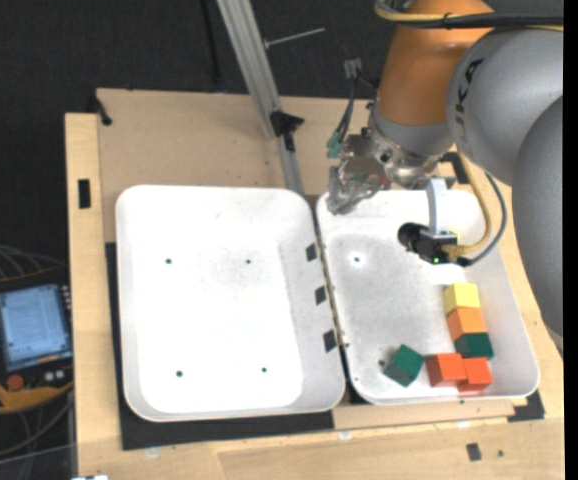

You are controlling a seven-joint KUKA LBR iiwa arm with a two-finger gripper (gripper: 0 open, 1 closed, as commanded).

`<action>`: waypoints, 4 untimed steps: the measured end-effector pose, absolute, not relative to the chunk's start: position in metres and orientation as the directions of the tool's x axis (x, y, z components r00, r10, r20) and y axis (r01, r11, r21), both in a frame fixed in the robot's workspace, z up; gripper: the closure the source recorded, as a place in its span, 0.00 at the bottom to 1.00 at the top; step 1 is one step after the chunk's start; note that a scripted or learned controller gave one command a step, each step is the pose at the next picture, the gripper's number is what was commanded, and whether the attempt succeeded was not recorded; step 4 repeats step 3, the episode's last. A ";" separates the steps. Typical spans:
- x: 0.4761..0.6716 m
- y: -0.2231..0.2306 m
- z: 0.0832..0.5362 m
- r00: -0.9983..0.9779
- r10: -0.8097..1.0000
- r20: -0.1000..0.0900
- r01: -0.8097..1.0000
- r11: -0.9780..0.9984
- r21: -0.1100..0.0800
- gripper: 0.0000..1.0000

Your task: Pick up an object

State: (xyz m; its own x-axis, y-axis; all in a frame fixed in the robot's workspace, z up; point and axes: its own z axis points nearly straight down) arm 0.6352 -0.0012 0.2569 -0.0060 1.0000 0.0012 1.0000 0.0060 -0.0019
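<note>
The tool [347,190] hangs over the right shallow white bin's [369,393] far corner; its grip state cannot be told. Probably approach phase: next, descend toward the dark green block [404,365].

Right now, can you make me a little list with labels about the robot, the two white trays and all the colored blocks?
arm: grey with orange band, reaching in from the right
hand: over the far-left corner of the right shallow white bin
left shallow white bin: a few dark specks
blocks: yellow cube, orange cube, dark green cube, two red-orange cubes, green cube set apart
block location: right bin, near-right corner
</note>
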 end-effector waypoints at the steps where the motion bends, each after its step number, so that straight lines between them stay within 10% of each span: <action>1: 0.642 0.042 0.255 -0.006 1.000 0.000 1.000 0.006 0.002 1.00; 2: 0.638 0.096 0.252 -0.007 1.000 0.000 1.000 0.007 0.002 1.00; 3: 0.638 0.093 0.252 -0.003 1.000 0.000 1.000 0.003 0.002 0.00; 4: 0.638 0.093 0.252 -0.003 1.000 0.000 1.000 0.003 0.002 0.00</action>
